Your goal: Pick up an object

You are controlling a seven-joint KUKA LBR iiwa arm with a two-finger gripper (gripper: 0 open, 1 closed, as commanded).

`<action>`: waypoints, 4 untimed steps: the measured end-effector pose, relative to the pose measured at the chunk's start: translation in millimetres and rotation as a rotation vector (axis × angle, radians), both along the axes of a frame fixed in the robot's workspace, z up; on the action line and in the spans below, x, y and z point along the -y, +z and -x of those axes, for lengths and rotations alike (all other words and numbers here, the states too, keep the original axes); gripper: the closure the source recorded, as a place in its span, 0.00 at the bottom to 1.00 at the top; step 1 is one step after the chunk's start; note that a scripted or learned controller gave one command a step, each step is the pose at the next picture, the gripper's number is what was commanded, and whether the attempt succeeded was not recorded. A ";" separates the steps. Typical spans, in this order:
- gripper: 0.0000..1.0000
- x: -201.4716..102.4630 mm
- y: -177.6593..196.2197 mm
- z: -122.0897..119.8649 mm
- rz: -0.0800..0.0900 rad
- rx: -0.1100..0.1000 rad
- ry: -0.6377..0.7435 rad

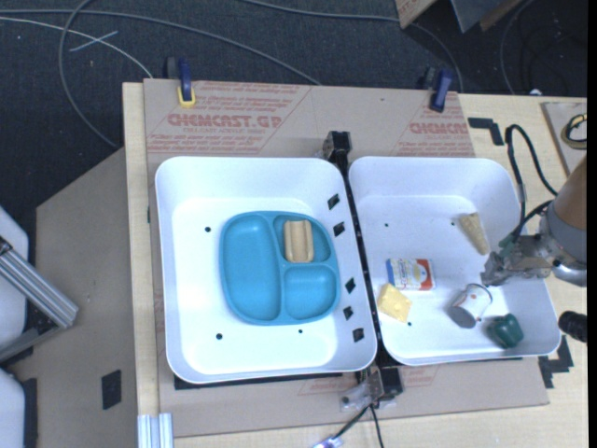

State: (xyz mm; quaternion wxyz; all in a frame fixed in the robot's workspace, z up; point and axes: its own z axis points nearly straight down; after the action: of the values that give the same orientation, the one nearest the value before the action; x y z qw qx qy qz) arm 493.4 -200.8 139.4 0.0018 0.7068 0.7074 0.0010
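Note:
The right bin (438, 180) holds several small objects. A tan wedge (472, 232) lies near its back right. A small white carton with red and blue print (410, 273) and a yellow block (395, 303) sit near the bin's left wall. A grey-and-white cup (468, 305) lies on its side toward the front, and a dark green object (506, 330) rests at the front right corner. My gripper (497, 270) reaches in over the right wall, low in the bin, just above and right of the cup and apart from the wedge.
The left bin (187, 250) bears a blue divided tray (252, 273) with a tan bun-like piece (298, 241) in its upper right compartment. A black divider (350, 250) runs between the bins. Cables lie behind the bench.

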 end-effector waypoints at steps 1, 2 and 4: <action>1.00 6.8 46.1 2.0 0.001 0.002 0.000; 1.00 7.0 63.3 1.0 0.000 -0.001 0.000; 1.00 -95.5 51.1 -29.8 -0.005 -0.005 0.006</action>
State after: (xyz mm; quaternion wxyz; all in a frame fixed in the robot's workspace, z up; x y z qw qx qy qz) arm 523.3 -105.2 190.5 -0.0016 0.7049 0.7094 0.0007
